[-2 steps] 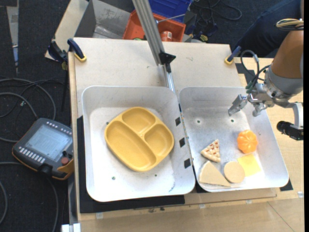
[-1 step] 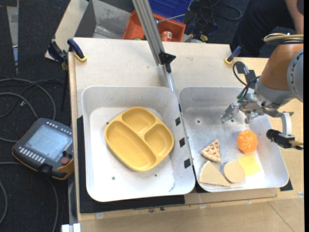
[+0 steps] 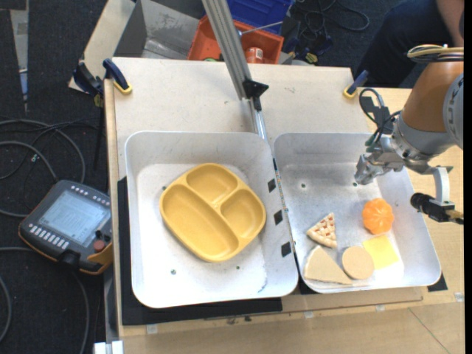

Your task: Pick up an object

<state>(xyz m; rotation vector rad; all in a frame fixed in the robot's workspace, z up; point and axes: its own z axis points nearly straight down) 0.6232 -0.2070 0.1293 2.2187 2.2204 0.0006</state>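
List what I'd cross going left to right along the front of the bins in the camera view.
Yellow divided plate → waffle wedge → tan round slice → yellow cheese square. The orange overlaps those last two across, so I leave it out.

arm (image 3: pixel 435 102): cut off right | tool (image 3: pixel 365 172): finger state unclear

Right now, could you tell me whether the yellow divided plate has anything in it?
Empty: all three compartments of the yellow divided plate show bare yellow.
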